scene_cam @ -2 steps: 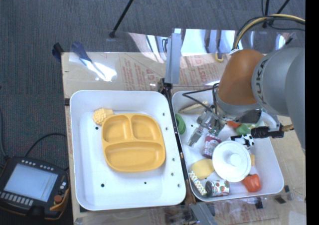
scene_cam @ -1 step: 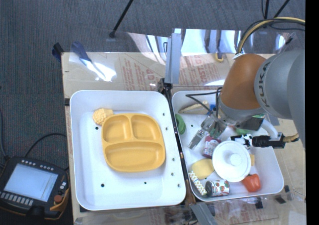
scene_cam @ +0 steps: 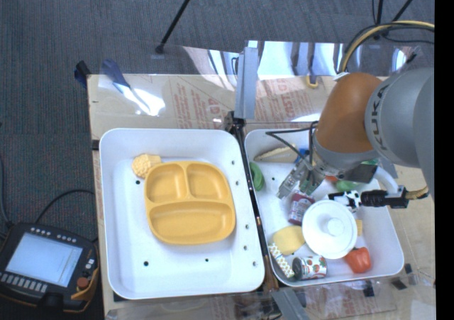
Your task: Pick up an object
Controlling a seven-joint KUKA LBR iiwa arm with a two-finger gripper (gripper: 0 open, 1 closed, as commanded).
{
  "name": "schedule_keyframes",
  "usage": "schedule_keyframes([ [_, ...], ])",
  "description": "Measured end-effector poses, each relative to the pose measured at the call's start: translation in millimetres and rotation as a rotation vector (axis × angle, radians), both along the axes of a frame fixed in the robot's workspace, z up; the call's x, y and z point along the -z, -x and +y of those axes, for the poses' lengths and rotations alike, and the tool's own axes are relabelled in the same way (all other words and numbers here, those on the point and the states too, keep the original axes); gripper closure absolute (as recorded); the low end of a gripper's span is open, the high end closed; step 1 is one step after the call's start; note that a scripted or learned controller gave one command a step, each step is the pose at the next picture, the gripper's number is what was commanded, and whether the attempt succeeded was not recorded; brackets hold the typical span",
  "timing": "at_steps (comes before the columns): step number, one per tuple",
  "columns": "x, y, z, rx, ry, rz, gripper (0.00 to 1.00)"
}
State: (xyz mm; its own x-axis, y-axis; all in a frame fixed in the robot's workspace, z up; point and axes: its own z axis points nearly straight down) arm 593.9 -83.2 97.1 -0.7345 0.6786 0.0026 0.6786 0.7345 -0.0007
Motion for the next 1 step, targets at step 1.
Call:
schedule_keyframes([
  [1, -96.0, -46.1, 36.5, -0.034, 0.002, -0.014, 1.00],
])
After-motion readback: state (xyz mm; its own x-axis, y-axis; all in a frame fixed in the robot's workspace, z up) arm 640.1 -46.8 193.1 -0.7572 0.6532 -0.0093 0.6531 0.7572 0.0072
